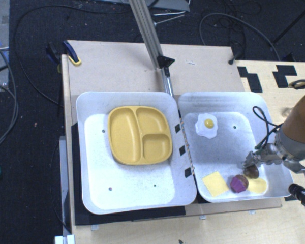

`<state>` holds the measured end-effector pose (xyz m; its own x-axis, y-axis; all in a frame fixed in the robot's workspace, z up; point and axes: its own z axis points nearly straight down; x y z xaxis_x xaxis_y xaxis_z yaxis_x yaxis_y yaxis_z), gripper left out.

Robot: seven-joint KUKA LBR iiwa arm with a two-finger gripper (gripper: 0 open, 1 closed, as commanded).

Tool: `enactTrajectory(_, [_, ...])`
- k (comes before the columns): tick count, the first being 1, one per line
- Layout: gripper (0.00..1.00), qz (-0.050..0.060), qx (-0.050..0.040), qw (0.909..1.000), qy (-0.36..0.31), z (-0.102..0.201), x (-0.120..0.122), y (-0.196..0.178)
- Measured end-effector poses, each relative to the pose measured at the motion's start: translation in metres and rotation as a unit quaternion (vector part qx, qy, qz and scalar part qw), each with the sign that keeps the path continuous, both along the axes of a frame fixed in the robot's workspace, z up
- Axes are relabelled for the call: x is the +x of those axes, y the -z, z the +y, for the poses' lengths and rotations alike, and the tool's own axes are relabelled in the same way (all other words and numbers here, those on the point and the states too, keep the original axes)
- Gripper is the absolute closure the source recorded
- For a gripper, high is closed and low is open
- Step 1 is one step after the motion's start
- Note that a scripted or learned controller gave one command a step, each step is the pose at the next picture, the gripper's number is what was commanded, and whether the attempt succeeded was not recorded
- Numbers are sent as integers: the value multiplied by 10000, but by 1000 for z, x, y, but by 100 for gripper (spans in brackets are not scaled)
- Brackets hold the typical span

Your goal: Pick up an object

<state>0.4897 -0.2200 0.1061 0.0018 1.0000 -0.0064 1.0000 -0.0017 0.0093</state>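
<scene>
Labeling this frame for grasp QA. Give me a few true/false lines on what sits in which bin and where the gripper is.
1. The yellow divided plate lies in the left bin. True.
2. The fried egg toy sits on the divided plate. False: it lies on the floor of the right bin.
3. The gripper is over the right bin's near right corner, by a small brown object. True.
4. The purple object lies in the left bin. False: it is in the right bin, beside the yellow cheese slice.
5. The plate has three compartments. True.
</scene>
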Motion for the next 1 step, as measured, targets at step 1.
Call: enactTrajectory(1, [100, 24, 22, 10000, -25, 4, 10, -48])
